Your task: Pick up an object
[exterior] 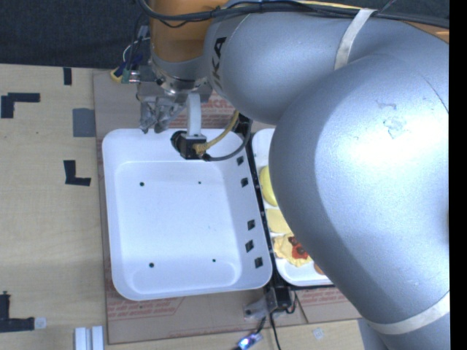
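Note:
My gripper point(172, 121) hangs below the orange wrist band over the far edge of the left white bin point(124, 217). A small black part with a yellow cable point(188, 146) sits just under it at the bin's back rim; I cannot tell whether that is a loose object or part of the tool. In the right bin point(292, 274), a yellow object point(267, 187) and a red and orange item point(298, 249) peek out along the left side. The grey arm hides the remainder of that bin.
The arm's big grey links point(365, 159) cover the right half of the view. Both bins rest on a brown cardboard sheet point(117, 97). Black tape marks point(73, 172) lie on the bench at left, and cables point(268, 308) sit at the front between the bins.

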`<state>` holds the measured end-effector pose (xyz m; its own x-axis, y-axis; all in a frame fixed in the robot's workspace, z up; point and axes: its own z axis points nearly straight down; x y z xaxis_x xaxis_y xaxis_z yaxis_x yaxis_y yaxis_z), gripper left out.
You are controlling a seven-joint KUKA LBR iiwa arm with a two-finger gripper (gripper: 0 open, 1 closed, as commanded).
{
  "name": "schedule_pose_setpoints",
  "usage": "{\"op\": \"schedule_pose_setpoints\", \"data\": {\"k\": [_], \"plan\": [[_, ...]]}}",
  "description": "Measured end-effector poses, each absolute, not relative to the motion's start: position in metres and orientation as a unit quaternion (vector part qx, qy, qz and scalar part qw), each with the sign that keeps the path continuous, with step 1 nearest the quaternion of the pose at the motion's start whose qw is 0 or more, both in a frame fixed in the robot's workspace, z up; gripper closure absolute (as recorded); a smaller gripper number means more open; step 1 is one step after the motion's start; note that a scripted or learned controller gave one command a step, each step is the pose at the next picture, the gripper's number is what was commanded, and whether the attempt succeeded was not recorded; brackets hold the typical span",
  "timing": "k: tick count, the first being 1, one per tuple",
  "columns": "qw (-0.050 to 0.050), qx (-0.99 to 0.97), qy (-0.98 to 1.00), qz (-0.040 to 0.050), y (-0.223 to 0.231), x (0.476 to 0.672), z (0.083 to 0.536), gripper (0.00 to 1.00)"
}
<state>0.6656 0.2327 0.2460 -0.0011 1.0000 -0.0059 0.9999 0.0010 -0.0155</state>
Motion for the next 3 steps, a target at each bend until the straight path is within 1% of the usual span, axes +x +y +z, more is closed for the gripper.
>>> {"op": "schedule_pose_setpoints", "data": {"k": [1, 2, 3], "plan": [[-0.004, -0.706, -0.708, -0.0081, 0.234, 0.664, 0.471, 1.0], [0.004, -0.707, -0.707, 0.0086, 0.216, 0.657, 0.247, 1.0], [-0.004, -0.705, -0.709, -0.0084, 0.235, 0.669, 0.419, 1.0]]}}
